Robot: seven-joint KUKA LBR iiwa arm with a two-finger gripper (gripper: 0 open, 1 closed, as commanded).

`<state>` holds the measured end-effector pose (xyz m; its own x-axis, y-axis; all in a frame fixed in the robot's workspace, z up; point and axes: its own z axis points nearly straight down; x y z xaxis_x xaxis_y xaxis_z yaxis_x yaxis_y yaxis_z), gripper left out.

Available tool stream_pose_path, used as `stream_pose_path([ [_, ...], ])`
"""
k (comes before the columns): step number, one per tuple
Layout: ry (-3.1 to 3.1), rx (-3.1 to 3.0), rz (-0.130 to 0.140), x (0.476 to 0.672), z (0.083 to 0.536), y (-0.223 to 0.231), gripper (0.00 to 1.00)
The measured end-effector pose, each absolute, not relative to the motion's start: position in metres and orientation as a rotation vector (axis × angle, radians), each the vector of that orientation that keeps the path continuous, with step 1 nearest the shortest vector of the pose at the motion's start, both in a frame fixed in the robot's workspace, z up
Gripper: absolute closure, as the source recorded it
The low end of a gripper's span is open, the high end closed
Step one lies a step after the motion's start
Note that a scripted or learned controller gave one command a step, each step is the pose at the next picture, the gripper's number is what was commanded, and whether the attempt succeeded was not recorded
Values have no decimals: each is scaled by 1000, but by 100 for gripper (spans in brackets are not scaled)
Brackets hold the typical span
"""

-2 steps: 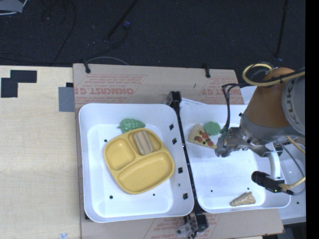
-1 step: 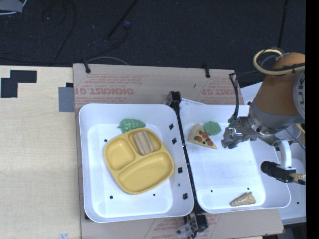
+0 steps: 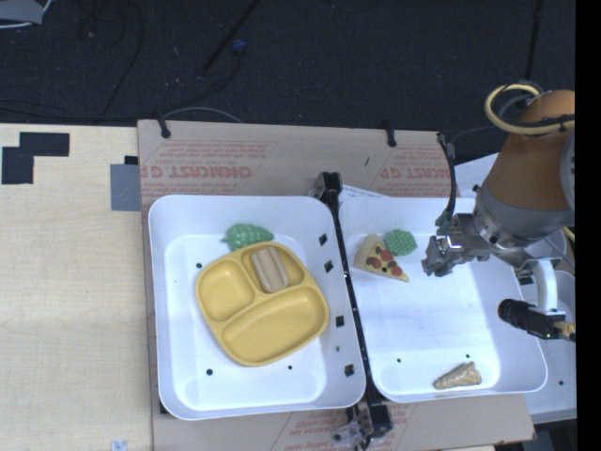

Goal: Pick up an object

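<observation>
We are hanging our gripper [image 3: 439, 259] low over the right bin [image 3: 512, 374], and we cannot tell its state from here. The pizza slice [image 3: 379, 257] is lying just beside it toward the left bin [image 3: 178, 393], its long axis running across toward us, so a short sideways reach looks needed. We are counting one pizza slice, two green leafy pieces [image 3: 401, 241], one tan wedge [image 3: 457, 377], one yellow tray [image 3: 261, 306] holding one hot dog [image 3: 270, 269].

A robotics lab: white bins [image 3: 178, 252] on cardboard [image 3: 282, 163], loose cables [image 3: 113, 26].
</observation>
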<state>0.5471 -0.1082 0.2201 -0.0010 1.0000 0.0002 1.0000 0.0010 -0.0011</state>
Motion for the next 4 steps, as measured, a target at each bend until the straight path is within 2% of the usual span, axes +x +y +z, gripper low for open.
stream_pose_path([
  [1, -2222, -2214, 2, 534, 228, -62, 100],
  [3, -2225, -2211, 3, 520, 239, 50, 100],
  [4, -2224, -2211, 5, 501, 230, 105, 100],
])
